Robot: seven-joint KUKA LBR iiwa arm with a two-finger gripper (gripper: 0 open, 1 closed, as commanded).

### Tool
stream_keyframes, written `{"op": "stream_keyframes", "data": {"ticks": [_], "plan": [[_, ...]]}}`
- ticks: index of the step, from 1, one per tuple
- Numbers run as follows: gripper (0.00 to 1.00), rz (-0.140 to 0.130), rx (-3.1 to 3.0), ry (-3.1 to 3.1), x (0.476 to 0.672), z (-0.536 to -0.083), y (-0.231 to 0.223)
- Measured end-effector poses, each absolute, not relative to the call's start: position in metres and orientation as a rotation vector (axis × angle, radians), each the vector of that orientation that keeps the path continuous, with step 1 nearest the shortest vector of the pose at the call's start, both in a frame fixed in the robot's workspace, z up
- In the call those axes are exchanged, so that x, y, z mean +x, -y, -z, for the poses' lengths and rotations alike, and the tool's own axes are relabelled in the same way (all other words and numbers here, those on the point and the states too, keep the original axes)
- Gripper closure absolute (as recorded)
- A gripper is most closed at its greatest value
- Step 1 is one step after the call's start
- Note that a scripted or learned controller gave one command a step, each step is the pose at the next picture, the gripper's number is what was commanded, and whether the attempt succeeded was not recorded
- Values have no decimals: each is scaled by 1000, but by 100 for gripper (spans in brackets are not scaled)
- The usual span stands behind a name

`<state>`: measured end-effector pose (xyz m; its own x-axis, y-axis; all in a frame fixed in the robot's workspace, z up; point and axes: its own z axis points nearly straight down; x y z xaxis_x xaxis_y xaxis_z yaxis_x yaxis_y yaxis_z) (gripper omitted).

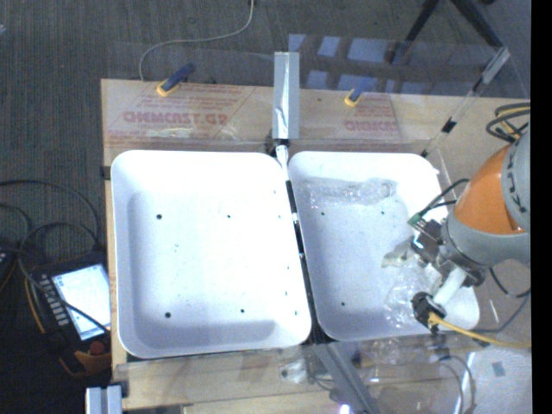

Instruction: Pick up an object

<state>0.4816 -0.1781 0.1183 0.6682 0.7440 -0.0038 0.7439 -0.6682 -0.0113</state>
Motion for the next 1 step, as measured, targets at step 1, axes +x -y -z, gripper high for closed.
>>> {"op": "stream_keyframes", "data": {"ticks": [1], "plan": [[100,-6,-2944,1102,484,-294,124]]}}
